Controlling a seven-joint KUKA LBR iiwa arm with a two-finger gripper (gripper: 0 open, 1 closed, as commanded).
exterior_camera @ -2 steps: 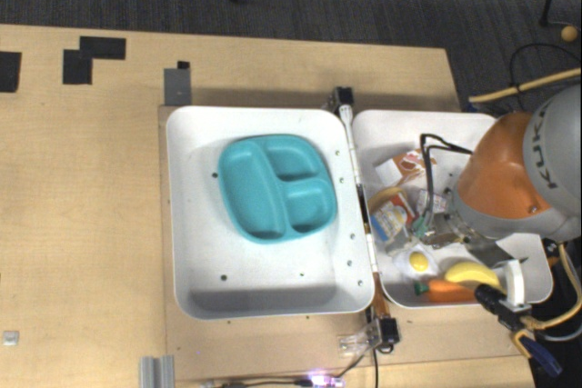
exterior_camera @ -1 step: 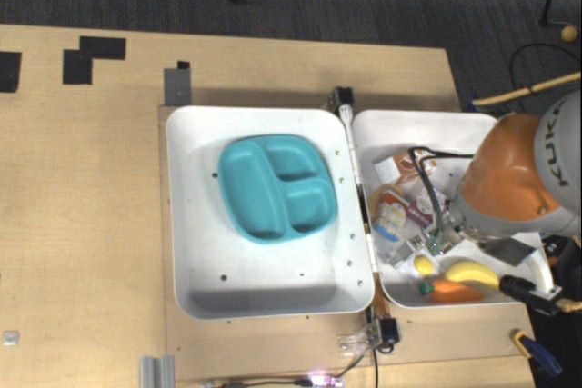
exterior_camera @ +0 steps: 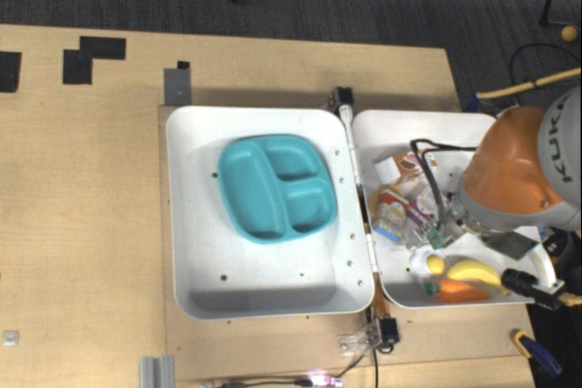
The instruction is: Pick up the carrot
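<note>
The orange carrot [exterior_camera: 462,292] lies against the front wall of the right bin [exterior_camera: 393,134], partly under a yellow banana [exterior_camera: 476,272]. The arm's orange band [exterior_camera: 507,170] hangs over the right side of that bin. Below it my gripper [exterior_camera: 436,230] points down into a pile of small packets, a little behind and to the left of the carrot. The arm's bulk hides much of the gripper, and nothing is visibly held in it.
The left bin [exterior_camera: 195,223] holds a teal divided plate [exterior_camera: 275,186]. Several snack packets [exterior_camera: 398,206] and a small white item [exterior_camera: 418,261] crowd the right bin's middle. A black cable [exterior_camera: 427,161] loops beside the arm. Wooden bench surface lies to the left.
</note>
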